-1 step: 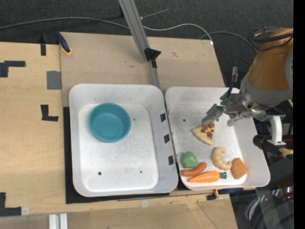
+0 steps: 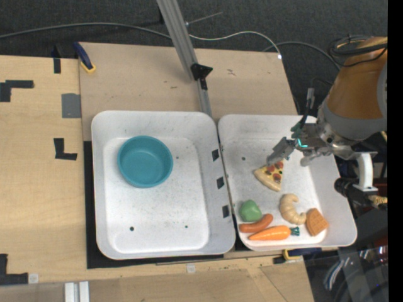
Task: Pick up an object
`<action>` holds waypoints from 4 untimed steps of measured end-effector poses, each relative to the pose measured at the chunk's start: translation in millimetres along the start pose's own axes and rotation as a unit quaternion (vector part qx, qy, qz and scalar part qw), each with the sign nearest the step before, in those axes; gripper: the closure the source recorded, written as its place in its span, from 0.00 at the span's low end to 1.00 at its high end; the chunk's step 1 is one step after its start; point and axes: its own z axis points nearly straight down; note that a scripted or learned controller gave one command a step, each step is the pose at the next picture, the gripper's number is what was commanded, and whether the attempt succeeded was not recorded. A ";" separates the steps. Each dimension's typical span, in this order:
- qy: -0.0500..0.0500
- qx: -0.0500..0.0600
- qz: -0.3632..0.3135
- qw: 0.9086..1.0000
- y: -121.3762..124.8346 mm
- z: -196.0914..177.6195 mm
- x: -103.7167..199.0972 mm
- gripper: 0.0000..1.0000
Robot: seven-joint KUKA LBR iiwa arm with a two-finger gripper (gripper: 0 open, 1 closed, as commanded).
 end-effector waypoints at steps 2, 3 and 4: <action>0.000 0.003 0.001 1.000 -8.0 92.9 -10.7 0.00; 0.000 0.003 0.001 1.000 -9.8 147.1 -9.8 0.00; 0.001 0.001 0.000 1.000 -8.8 134.4 -9.2 1.00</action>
